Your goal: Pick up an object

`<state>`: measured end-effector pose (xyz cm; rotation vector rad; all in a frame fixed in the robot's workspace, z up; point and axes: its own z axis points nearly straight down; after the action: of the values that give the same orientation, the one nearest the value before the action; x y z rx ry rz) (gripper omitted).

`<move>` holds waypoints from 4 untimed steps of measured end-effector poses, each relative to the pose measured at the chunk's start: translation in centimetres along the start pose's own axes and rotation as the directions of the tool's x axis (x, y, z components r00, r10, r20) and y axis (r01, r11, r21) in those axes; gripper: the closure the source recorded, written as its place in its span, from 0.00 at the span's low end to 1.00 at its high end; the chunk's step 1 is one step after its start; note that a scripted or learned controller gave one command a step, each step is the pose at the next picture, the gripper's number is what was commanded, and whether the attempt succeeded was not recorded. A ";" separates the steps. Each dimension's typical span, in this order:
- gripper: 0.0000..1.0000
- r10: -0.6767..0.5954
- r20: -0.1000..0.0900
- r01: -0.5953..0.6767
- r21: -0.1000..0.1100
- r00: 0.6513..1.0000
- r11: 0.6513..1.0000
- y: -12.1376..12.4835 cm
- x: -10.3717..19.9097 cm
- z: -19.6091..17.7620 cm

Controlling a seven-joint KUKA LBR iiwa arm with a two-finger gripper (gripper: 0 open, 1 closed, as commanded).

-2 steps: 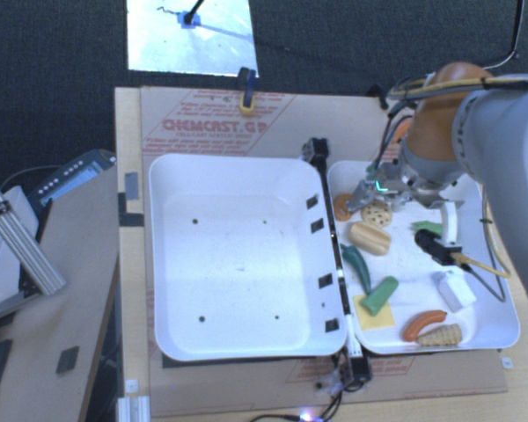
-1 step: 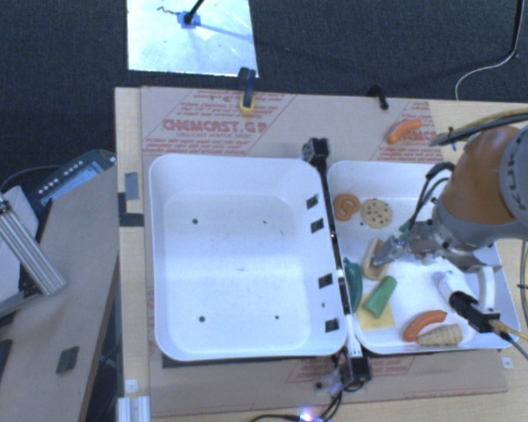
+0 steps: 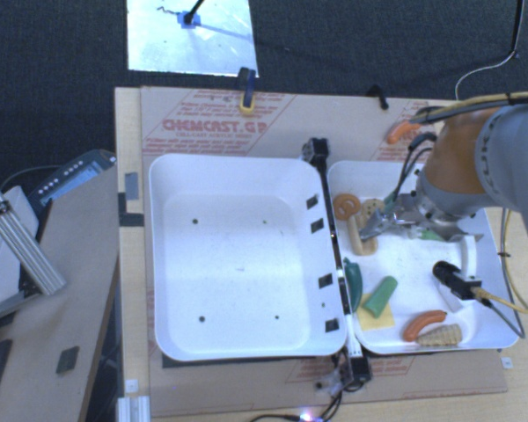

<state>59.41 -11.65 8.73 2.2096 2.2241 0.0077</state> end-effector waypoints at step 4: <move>1.00 -0.013 -0.009 0.013 -0.009 1.000 1.000 4.0 20.5 -27.1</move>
<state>63.07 8.88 35.82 2.1951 2.2389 0.0273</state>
